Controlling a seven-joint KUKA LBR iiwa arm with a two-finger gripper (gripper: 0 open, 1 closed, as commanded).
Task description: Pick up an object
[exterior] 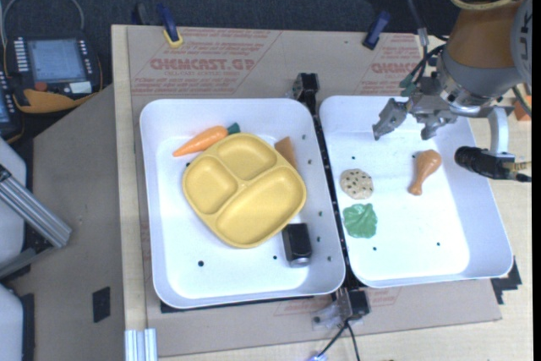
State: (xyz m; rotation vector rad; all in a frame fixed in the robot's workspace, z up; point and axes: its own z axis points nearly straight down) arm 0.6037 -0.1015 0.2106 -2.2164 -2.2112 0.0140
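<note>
While the gripper [412,123] hovers with fingers spread wide and holding nothing, the chicken drumstick [424,170] lies just below them, the cookie [356,183] farther down-left.

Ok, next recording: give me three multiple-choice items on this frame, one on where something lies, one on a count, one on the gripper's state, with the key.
1. Where does the carrot lie?
A. In the left bin, touching the yellow plate's far rim
B. In the right bin, beside the cookie
C. On the cardboard outside both bins

2. How many items lie in the right bin?
A. One
B. Three
C. Five

3. What is the gripper doing?
A. Open, with nothing between its fingers
B. Shut on the carrot
C. Shut on the cookie

Key:
1 A: the carrot rests against the yellow plate in the left bin.
2 B: the cookie, the drumstick and the green leaf.
3 A: its fingers are spread over the bare far end of the right bin.
</note>
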